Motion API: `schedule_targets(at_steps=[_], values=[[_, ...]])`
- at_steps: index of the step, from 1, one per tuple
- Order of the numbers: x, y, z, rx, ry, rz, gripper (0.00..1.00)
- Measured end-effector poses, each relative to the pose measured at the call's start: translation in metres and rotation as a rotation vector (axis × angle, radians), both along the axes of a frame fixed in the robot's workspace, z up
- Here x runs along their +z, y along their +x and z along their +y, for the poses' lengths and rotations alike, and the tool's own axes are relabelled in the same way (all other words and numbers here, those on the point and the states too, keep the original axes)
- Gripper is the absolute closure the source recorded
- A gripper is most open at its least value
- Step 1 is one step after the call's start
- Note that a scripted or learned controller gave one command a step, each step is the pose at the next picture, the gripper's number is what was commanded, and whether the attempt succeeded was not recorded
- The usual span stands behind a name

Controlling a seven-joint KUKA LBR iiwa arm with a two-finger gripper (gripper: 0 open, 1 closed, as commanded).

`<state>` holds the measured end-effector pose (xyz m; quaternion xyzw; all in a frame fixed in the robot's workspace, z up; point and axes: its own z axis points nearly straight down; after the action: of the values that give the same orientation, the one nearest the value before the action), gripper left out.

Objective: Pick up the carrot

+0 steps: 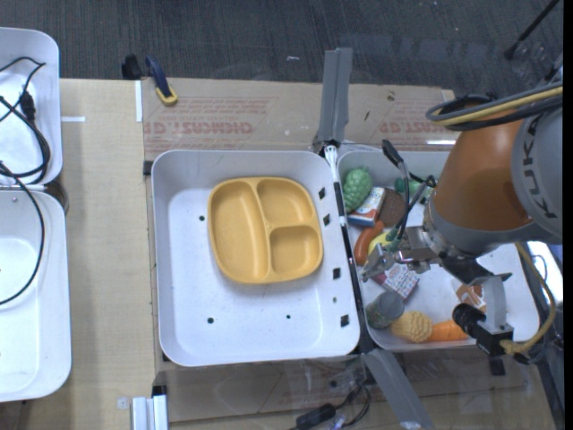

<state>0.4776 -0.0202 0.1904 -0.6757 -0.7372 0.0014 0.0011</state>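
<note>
In the right bin (528, 267), your gripper (387, 260) hangs over the clutter, finger state impossible to tell, so shift it toward the near wall onto the one carrot (445, 331) beside the one yellow corn cob (413, 326), well clear of the one yellow plate (265, 228) in the left bin (179, 267).

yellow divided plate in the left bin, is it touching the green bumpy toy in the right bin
Apart. The camera view shows the yellow divided plate lying in the left white bin, while the green bumpy toy sits across the bin walls in the right one.
</note>
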Motion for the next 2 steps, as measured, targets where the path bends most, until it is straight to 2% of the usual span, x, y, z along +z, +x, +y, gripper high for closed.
schedule_targets(at_steps=[1,2], values=[[0.000,0.000,0.000,0.000,0.000,0.000,0.00],[0.027,0.000,-0.088,0.266,0.000,-0.003,0.00]])
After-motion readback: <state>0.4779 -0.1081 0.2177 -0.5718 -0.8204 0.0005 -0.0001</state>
